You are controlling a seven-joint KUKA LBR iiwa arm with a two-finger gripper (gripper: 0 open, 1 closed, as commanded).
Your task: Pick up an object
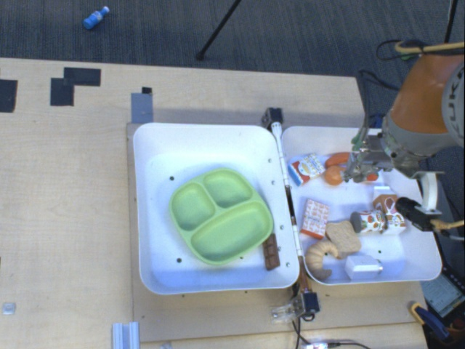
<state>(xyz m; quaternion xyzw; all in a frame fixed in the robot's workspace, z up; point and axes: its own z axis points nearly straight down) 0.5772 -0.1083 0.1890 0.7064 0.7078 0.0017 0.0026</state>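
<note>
Looking down, you see the gripper (361, 167) low over the far part of the right bin (418, 271), just beside an orange object (335, 174); you cannot tell how it is set. That bin also holds a red-and-white packet (307, 167), a checked red-and-white pack (315, 218), a croissant (322, 254) and a white block (363, 269); their printing is too small to read. A green divided plate (221, 215) lies in the left bin (152, 195).

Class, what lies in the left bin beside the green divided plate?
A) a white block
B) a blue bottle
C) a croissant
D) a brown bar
D: a brown bar lies in the left bin against the lower right rim of the green plate.
</note>
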